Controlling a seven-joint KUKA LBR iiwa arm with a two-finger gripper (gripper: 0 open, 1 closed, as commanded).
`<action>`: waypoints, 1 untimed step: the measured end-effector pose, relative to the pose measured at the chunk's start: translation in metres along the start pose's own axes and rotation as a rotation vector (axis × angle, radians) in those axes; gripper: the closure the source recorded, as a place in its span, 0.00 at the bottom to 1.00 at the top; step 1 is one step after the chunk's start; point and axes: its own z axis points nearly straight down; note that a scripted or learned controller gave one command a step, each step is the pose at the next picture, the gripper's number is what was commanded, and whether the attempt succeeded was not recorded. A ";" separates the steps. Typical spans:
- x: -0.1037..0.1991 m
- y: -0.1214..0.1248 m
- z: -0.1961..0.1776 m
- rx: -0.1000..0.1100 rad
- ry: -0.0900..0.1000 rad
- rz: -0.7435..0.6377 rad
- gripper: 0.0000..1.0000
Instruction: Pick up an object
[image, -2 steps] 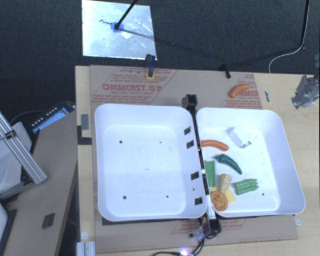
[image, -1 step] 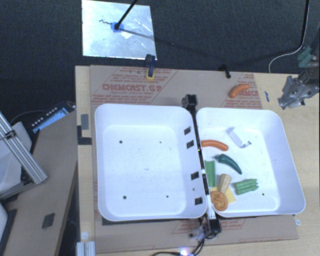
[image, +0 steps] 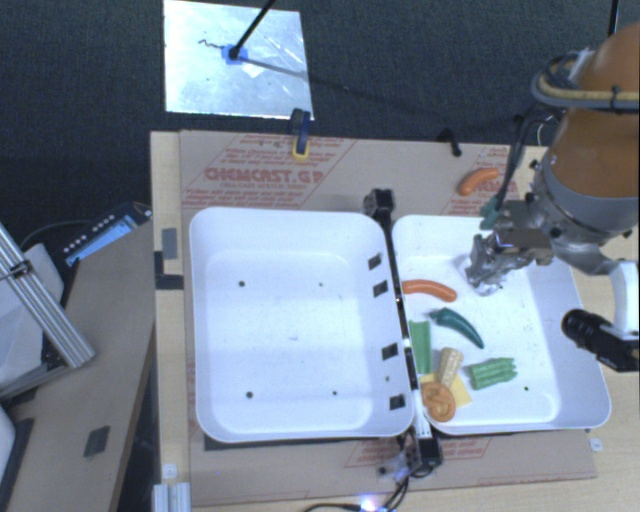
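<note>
My gripper (image: 487, 277) hangs over the right bin (image: 560, 330), near its upper middle, pointing down. Just left of it an orange sausage (image: 429, 290) lies on the bin floor. Below that rests a dark green pepper (image: 458, 325). Further down sit a light green strip (image: 420, 345) by the divider, a tan cone-like piece (image: 449, 362), an orange round piece (image: 438, 400) and a green bean bundle (image: 492, 372). Nothing shows between the fingers.
The left bin (image: 290, 320) sits beside the right one, joined by a black-clipped divider (image: 395, 300). Another orange sausage (image: 478, 181) lies on the cardboard outside the bins at the back. A yellow and blue clamp (image: 300, 135) stands at the rear.
</note>
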 end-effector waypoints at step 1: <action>0.063 0.001 -0.046 -0.019 0.002 -0.003 1.00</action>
